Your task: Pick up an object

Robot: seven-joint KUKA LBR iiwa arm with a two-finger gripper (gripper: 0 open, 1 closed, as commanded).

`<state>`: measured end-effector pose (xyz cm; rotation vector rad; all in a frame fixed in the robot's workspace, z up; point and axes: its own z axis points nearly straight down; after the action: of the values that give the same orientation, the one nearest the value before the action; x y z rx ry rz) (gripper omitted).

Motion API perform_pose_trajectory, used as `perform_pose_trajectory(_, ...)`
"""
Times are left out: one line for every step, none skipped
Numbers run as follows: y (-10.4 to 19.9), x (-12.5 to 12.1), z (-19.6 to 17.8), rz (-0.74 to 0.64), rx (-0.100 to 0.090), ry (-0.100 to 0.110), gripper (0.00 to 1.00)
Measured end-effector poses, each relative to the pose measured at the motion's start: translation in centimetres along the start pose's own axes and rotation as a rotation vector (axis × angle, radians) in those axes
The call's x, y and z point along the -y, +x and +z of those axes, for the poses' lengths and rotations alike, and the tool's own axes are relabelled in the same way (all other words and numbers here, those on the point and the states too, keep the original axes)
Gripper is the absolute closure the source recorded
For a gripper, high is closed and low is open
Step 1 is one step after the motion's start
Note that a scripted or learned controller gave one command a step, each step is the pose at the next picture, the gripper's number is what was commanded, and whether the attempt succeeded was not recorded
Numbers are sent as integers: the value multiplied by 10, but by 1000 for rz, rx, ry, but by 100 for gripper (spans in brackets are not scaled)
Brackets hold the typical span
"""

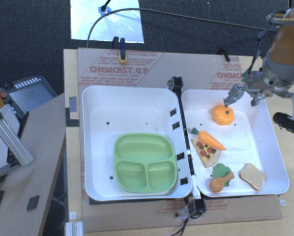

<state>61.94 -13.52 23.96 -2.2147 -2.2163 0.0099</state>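
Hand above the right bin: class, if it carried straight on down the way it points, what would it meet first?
Probably the orange pumpkin, just below and left of the hand; otherwise the right bin floor. Depth is unclear.

A wooden bench (71,132) fills mid-frame, covered by printed cardboard sheeting (137,68). Two white bins rest on it: the left bin (95,132) and, touching it, the right bin (272,146).

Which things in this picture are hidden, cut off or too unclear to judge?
- Arm: cut off by the camera view's right edge above the orange band.
- Gripper: whether it touches the orange pumpkin is unclear from this slant.
- Green tray: small and glossy; any contents in its compartments are hard to judge.
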Motion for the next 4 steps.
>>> perform_pose_trajectory(0, -2, -7, -2, 2, -12, 0)
perform_pose_trajectory(-5, 5, 49, 0, 1, -7, 0)
perform_pose_trajectory(-7, 8, 112, 0, 1, -7, 0)
perform_pose_trajectory(-7, 7, 158, 0, 1, -8, 0)
